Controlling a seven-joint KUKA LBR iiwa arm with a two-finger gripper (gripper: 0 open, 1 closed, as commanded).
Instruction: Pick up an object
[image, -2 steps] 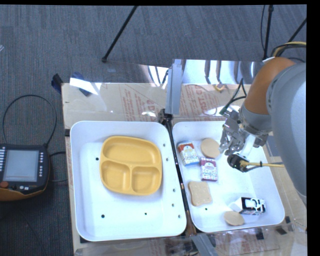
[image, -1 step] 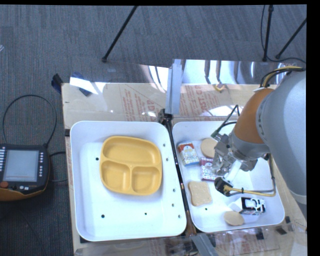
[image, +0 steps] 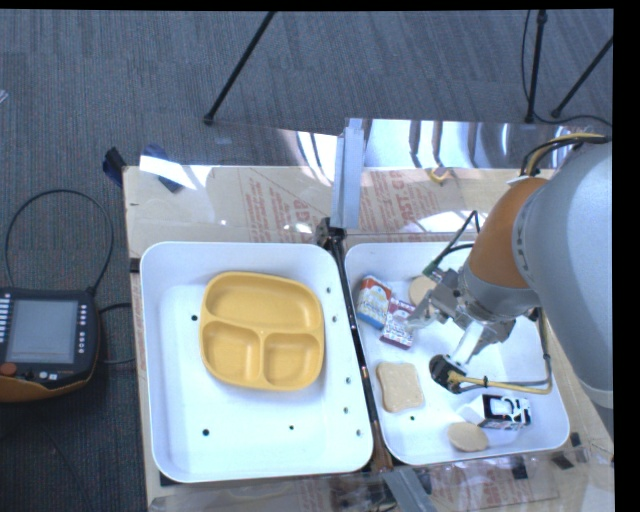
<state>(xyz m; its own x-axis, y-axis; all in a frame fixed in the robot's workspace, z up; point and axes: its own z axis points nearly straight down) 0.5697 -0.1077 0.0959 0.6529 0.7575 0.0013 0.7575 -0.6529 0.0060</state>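
My gripper (image: 430, 310) hangs low over the right bin (image: 555, 420), reaching in from the right under the grey wrist with its orange band. Just to its left lies a dark red packet (image: 398, 326), touching or nearly touching the gripper's tip. A white, red and blue packet (image: 372, 299) lies beside that one, near the bin's left wall. A tan round piece (image: 421, 289) peeks out behind the gripper. I see nothing held.
A slice of toast (image: 400, 386), a tan oval piece (image: 467, 436) and a small black-and-white object (image: 505, 410) lie in the front of the right bin. The left bin (image: 170, 420) holds a yellow divided plate (image: 263, 330).
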